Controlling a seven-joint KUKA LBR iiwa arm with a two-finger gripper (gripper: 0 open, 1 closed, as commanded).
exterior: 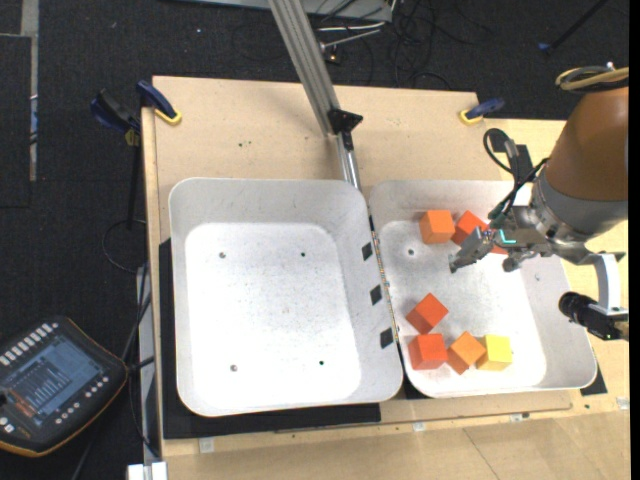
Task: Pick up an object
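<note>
The right bin (560,368) holds several blocks. An orange one (436,226) and a red one (467,228) lie side by side at its far end. My gripper (487,258) hovers just right of the red block, open, with its fingers (463,259) spread. A sliver of red (497,247) shows between them, but I cannot tell whether it is gripped. Nearer the front lie a red-orange block (428,312), another red-orange block (428,350), an orange block (466,351) and a yellow block (497,351).
The left bin (200,208) is beside the right one, with a ridge (378,268) between them. A slanted metal pole (310,58) stands at the back. A teach pendant (50,378) lies off the bench at the lower left.
</note>
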